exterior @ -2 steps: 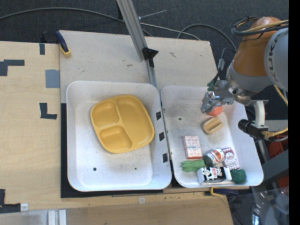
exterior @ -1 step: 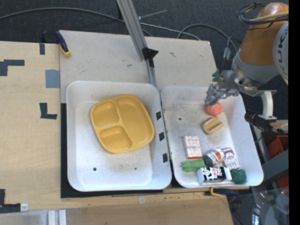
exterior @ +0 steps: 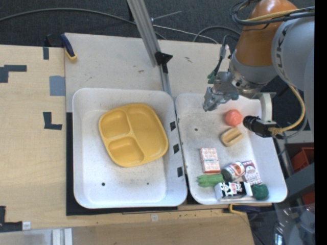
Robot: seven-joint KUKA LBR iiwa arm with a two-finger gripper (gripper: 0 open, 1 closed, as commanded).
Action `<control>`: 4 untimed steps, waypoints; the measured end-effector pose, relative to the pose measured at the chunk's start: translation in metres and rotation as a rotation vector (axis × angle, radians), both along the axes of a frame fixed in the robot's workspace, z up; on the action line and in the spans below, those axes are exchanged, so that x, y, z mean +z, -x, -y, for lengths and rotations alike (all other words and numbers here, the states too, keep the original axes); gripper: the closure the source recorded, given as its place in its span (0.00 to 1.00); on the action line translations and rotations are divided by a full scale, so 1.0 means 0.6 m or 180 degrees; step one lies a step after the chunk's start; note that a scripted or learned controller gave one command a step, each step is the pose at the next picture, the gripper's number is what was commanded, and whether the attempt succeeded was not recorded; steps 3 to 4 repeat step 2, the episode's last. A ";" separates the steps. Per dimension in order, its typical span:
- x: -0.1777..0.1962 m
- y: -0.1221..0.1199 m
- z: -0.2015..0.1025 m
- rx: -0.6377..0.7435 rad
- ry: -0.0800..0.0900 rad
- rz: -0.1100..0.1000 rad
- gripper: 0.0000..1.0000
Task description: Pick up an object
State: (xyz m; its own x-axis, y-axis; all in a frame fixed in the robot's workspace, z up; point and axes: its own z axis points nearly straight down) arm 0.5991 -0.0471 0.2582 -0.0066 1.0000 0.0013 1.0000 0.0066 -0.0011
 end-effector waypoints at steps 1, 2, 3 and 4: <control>0.002 0.003 -0.092 0.0002 -0.0001 -0.0001 1.00; -0.029 -0.002 -0.179 -0.0001 0.0003 -0.0009 1.00; -0.029 -0.002 -0.179 -0.0001 0.0003 -0.0009 1.00; -0.029 -0.002 -0.179 -0.0001 0.0003 -0.0009 1.00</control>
